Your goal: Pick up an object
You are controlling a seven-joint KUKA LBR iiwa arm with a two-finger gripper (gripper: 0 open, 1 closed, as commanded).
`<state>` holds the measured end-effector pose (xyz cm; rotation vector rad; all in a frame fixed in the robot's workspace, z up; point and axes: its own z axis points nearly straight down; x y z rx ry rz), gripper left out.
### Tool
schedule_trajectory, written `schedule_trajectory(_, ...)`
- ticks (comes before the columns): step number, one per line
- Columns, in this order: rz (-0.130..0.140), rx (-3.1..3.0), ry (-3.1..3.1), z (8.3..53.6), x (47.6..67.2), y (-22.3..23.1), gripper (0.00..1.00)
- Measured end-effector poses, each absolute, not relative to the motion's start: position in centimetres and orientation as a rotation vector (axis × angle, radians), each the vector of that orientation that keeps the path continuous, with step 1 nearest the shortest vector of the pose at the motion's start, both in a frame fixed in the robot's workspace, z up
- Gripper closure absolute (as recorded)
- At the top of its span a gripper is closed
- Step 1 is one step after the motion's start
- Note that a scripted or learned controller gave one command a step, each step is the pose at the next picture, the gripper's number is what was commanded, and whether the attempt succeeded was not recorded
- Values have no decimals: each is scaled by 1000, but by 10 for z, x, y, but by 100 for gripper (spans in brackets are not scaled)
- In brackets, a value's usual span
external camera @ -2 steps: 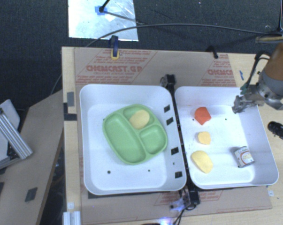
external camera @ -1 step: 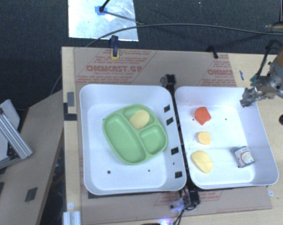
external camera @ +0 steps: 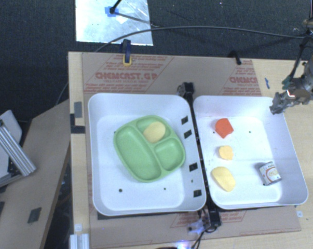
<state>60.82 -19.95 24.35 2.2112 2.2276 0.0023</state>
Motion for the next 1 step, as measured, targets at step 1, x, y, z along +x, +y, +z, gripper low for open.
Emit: schedule_trajectory(1,0,2213,2230,231,595,-150,100)
